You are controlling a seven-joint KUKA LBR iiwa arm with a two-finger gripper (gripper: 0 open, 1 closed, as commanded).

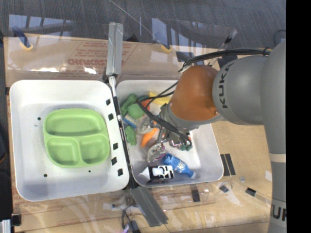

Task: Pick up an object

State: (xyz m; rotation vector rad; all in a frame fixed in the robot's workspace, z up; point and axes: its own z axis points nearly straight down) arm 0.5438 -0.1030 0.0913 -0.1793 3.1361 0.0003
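The right bin [209, 152] holds a heap of small objects: a green soft item [132, 106], an orange piece [147, 138], a blue bottle-like object [179, 166] and a black-and-white item [160, 172]. A yellow scrap [153, 95] shows at the back. My arm's orange band [194, 96] hangs over this bin. Below it, my gripper [163, 141] reaches down into the middle of the heap, beside the orange piece and just above the blue object. Clutter and the wrist hide the fingertips.
The left bin [24, 130] carries a green tray [75, 137] with three compartments. A grey divider bar [114, 47] runs up between the bins. Black cables [228, 55] loop over the arm. Clear plastic sheeting lies around the bench.
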